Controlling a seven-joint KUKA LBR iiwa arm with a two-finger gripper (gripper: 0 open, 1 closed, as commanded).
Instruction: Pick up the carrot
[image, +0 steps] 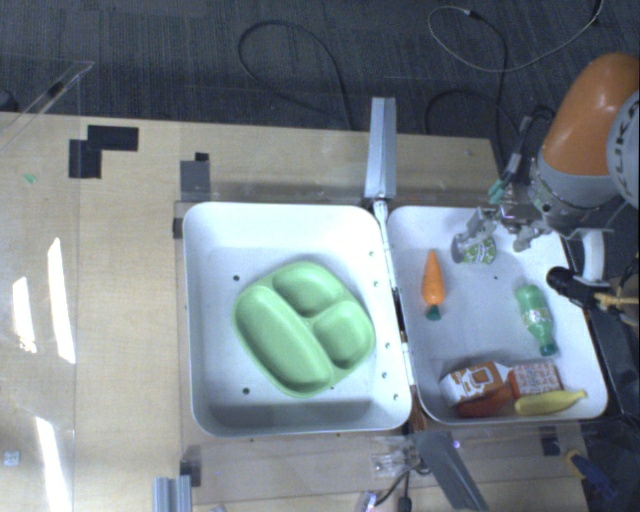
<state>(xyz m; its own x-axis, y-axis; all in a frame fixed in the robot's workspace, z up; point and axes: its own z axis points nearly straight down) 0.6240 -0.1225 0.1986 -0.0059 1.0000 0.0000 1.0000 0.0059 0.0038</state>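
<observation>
A: Beside the metal divider between the bins, count the right bin first.

B: One carrot, orange, green end pointing toward the camera, lying loose just right of the divider. One green bottle further right of the divider. One small carton, one patterned box, one banana, one reddish item partly under the carton, all clustered at the near edge. One greenish crumpled thing under the gripper, too blurry to name.

A: Left of the divider?

B: One left bin, holding one green tray with three compartments.

A: Gripper?

B: One gripper, up at the far side of the right bin, well right of the divider and apart from the carrot. Cannot tell how it is set; nothing legible there.

A: Arm?

B: One arm, orange band, coming in from the right.

A: Surface, room?

B: Light wooden bench, black tape marks far left of the divider, glare streaks near the left edge. Dark carpet beyond, black cables looping on it.
</observation>
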